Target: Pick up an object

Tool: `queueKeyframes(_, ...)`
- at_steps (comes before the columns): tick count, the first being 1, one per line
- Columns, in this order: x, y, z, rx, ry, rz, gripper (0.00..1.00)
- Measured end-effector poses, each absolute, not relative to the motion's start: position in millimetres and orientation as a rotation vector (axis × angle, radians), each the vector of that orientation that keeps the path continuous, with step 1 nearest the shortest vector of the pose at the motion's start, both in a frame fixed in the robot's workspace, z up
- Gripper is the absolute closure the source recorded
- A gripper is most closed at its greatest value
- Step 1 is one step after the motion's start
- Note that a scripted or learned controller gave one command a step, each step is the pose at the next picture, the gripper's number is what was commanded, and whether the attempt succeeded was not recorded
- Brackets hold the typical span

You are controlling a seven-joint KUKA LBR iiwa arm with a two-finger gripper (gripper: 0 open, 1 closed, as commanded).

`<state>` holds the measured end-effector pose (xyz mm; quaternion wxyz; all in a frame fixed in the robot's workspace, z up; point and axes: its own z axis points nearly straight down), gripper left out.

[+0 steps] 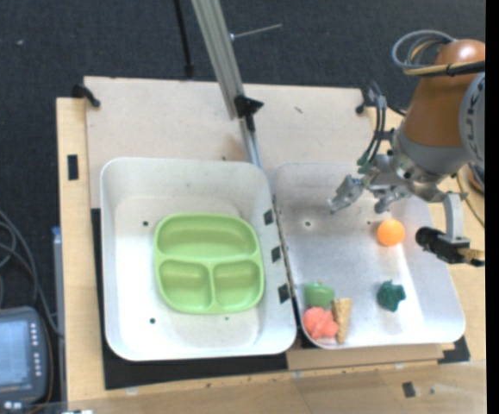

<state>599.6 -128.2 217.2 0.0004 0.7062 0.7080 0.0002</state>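
Gripper (363, 193) hangs over right bin (430, 335), jaws spread, nothing between them. Orange ball (390, 233) lies near, just toward the bin's front; green toy (391, 295) further frontward. Suggest: centre over the ball, descend straight, clench slowly since it may roll.

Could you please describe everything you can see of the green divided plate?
The green divided plate is light green, plastic-looking, rounded-rectangular, with one long compartment at the far side and two smaller ones nearer the camera. It lies flat, right side up, on the floor of the left bin, roughly centred, apart from the walls.
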Motion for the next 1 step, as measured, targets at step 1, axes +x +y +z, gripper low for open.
queueKeyframes(1,599.6,-128.2,217.2,2.219,2.222,0.002,0.0)
